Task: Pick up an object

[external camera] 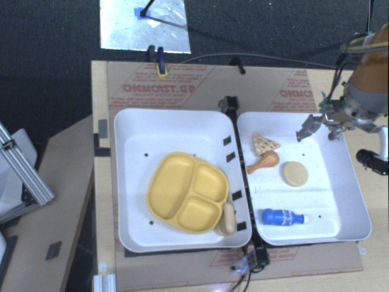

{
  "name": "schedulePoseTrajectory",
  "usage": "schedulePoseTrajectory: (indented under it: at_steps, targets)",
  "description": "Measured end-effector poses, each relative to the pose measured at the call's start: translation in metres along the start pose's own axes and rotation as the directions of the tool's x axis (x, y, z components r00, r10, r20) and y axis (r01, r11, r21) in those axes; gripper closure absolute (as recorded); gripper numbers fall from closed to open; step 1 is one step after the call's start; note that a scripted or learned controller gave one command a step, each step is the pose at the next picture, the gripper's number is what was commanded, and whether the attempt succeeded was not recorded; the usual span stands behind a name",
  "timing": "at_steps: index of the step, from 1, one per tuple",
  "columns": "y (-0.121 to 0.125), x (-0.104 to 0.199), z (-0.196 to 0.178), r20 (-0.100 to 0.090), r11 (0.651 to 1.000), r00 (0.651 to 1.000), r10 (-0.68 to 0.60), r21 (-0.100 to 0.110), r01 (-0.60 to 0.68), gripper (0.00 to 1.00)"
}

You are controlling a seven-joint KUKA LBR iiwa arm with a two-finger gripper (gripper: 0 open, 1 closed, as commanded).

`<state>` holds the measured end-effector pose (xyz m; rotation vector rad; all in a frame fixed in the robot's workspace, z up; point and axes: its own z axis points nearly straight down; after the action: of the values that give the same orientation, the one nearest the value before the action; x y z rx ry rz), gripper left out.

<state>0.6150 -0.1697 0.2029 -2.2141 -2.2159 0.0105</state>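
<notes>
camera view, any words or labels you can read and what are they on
"CHEMCAST GP", red print upside down on the brown protective sheet behind the left bin.
The same red print repeats at the sheet's far right corner and along its front edge; too broken to read there.
The blue bottle in the right bin shows no legible label.

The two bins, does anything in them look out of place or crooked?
One thing stands out: in the left bin the yellow divided tray sits turned at an angle to the walls, and a tan bread roll lies outside it, against its lower right edge. The right bin's items lie scattered but apart, nothing spilled.
</notes>
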Motion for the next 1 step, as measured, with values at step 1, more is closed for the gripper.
schedulePoseTrajectory:
  at_steps: [1]
  targets:
    - [0.0028, 0.0004, -0.0083, 0.002, 1.000, 1.000, -0.003, -0.013, 0.003, 0.00]
